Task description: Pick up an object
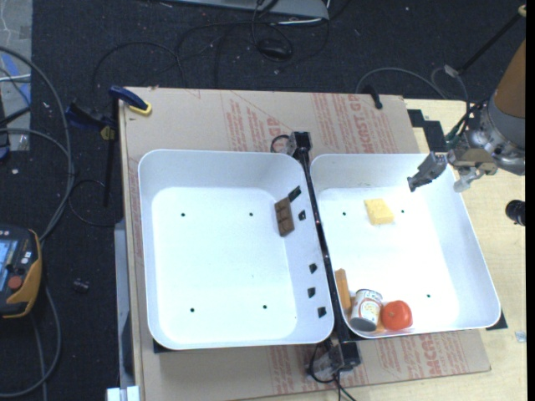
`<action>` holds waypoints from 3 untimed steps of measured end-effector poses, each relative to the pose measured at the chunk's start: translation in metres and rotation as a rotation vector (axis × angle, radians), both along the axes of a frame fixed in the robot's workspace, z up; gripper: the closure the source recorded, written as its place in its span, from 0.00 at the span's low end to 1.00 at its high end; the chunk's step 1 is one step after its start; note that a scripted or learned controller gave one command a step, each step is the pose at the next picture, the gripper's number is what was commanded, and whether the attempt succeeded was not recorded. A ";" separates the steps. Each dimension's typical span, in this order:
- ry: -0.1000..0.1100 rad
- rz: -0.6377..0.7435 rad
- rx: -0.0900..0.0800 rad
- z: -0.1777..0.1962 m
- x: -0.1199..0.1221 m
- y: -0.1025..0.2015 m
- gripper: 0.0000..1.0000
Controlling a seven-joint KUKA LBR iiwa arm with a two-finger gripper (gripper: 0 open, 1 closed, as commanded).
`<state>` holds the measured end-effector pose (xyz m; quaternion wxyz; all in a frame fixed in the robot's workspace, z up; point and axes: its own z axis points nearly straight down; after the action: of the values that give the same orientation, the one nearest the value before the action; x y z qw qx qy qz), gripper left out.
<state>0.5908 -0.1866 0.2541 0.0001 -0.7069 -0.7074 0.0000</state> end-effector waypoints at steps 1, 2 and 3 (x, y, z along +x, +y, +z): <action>0.000 0.000 0.000 0.000 0.000 0.000 0.00; 0.000 0.000 0.000 0.000 0.000 0.000 0.00; 0.000 0.000 0.000 0.000 0.000 0.000 0.00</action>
<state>0.5908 -0.1866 0.2541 0.0001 -0.7069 -0.7074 0.0000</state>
